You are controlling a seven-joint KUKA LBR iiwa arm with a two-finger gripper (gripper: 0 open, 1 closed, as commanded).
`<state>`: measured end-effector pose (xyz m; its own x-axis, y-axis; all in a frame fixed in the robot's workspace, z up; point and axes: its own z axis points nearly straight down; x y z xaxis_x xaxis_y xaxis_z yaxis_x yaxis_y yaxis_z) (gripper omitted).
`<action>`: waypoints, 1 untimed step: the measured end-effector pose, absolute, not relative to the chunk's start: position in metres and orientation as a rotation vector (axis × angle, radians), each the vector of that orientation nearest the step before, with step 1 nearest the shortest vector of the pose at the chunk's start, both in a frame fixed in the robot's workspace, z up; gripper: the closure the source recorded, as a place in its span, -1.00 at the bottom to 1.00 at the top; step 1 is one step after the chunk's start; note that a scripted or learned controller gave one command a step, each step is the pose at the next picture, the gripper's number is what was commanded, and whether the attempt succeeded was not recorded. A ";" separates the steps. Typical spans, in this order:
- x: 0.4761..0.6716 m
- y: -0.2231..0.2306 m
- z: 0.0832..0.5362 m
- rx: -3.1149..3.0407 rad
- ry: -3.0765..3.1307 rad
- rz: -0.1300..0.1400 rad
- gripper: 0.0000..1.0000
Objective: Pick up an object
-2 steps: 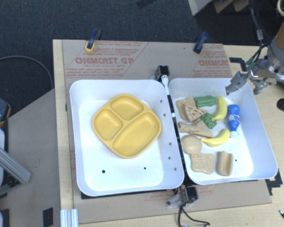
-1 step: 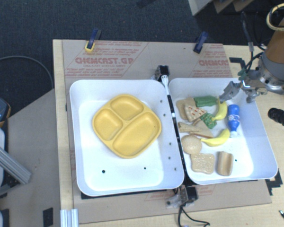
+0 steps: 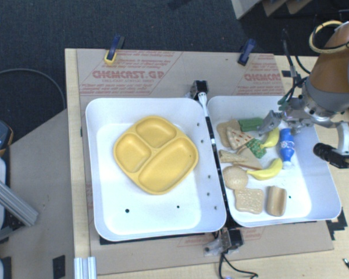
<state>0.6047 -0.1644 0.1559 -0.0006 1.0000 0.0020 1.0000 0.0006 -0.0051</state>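
Reaching into the right bin (image 3: pixel 331 205), your gripper (image 3: pixel 277 121) is hovering near its far edge above a small banana (image 3: pixel 271 138); I cannot tell its state. Next you are needing a straight descent.

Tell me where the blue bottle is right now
The blue bottle lies in the right bin, toward its upper right, just right of the upper yellow banana piece and above the larger banana.

Bench (image 3: pixel 163 68), brown-papered, centre frame: left white bin (image 3: pixel 104 214) and right white bin (image 3: pixel 320 202) side by side, touching at centre.
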 end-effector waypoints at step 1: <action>0.598 -0.165 0.112 -2.219 -2.219 0.003 -1.00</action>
<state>0.5984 -0.1655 0.1124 -0.0003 1.0000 0.0012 1.0000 0.0003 -0.0036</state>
